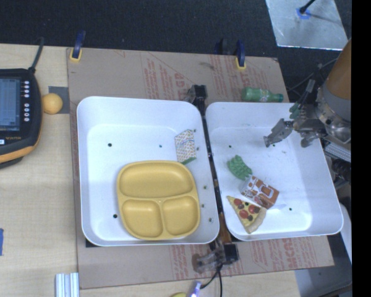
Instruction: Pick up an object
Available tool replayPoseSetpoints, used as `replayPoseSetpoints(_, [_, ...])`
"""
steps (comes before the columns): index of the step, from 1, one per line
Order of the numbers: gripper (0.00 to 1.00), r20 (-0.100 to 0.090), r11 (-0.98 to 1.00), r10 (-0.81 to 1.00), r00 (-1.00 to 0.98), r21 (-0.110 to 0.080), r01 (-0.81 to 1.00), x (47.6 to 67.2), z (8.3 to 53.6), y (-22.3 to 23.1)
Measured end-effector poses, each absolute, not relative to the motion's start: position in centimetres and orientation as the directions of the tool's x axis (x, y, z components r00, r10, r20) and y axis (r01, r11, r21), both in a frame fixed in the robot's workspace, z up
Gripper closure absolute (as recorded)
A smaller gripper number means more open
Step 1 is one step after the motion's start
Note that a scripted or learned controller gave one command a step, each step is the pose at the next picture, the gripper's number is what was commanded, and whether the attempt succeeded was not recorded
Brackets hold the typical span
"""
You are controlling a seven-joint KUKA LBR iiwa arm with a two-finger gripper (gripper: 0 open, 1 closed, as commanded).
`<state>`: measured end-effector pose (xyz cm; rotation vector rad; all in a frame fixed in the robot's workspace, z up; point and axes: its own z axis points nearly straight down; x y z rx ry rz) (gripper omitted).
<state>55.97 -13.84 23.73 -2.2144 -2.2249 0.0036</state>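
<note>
Hand (pixel 289 132) first: it hung over the upper right part of the right bin (pixel 309 184), its two fingers spread apart with nothing between them, so I read it as open and empty.

Working from the near edge of that bin outward, I had a pizza-slice toy (pixel 245 211) lying against the front wall, a small red-and-white packet (pixel 260 192) touching its upper edge, and a green toy (pixel 239 166) just beyond those. All three sat well apart from the hand, down and toward the divider. My worry was that a straight descent from where it hovered would have closed on bare bin floor. The pizza slice and packet looked flat and were pressed together, so I judged the fingers might skid over them or drag both. The green toy seemed the better bet, though it lay near the bin's left wall, where a finger could clip the rim.

Across the divider, the left bin (pixel 93 166) held a yellow divided tray (pixel 157 198) and a small patterned packet (pixel 185 145) propped at the wall. Farther back on the worktop (pixel 25 228), a green bottle (pixel 261 94) lay outside the bins
</note>
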Motion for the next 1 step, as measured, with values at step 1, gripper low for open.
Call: replayPoseSetpoints(1, [0.0,-0.001,0.006,1.0,-0.006,-0.005,1.0,54.58,16.39,-9.22])
